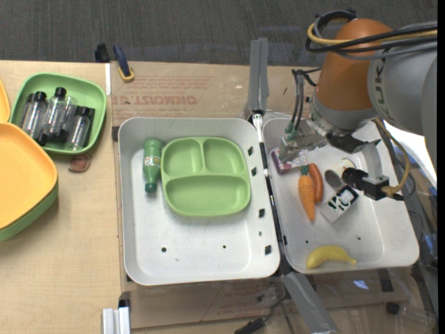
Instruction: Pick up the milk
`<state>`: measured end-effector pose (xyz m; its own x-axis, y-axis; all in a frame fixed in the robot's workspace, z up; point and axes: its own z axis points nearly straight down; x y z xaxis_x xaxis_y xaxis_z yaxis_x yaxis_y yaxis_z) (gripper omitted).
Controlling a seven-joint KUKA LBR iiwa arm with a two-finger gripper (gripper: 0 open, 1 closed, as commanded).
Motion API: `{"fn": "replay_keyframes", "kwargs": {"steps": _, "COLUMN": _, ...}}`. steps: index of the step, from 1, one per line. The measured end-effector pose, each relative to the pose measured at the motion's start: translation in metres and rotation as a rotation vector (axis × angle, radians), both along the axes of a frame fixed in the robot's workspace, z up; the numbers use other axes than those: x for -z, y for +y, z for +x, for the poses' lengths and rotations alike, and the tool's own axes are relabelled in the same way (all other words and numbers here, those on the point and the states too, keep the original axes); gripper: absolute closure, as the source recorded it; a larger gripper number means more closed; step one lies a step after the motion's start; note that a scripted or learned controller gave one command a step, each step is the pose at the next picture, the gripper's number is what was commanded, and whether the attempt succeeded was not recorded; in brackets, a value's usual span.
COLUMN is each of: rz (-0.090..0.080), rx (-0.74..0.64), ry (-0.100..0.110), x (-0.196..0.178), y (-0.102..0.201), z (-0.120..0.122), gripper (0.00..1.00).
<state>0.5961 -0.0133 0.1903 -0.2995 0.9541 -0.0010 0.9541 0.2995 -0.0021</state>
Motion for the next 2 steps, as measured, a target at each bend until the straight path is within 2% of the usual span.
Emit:
{"fn": "replay_keyframes", "kwargs": {"steps": 1, "rz": -0.002, "rx": 0.548, "ry": 0.003, "x": 0.0, "y": -0.014, "z": -0.023, "gripper": 1.0}}
{"fn": "replay_keyframes", "kwargs": {"steps": 2, "rz": -0.001, "rx": 0.482, "ry": 0.003, "x": 0.0, "y": 0.01, "z": -0.043, "gripper": 1.0}}
